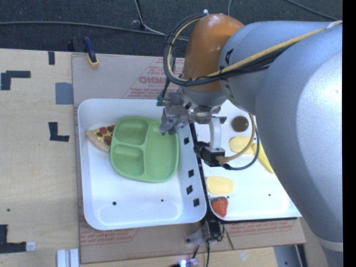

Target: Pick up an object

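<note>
You've got the gripper [169, 124] over the left bin [92, 193], at the far right corner of the green tray [142, 152]; touching, prob. Tray's smooth plastic w/ compartments, rounded. Pizza slice [101, 137] pokes out from its left edge.

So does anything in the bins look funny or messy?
A little. In the left bin, the pizza slice is tucked partly under the green divided plate, which rests on it. The food in the right bin looks fine.
</note>
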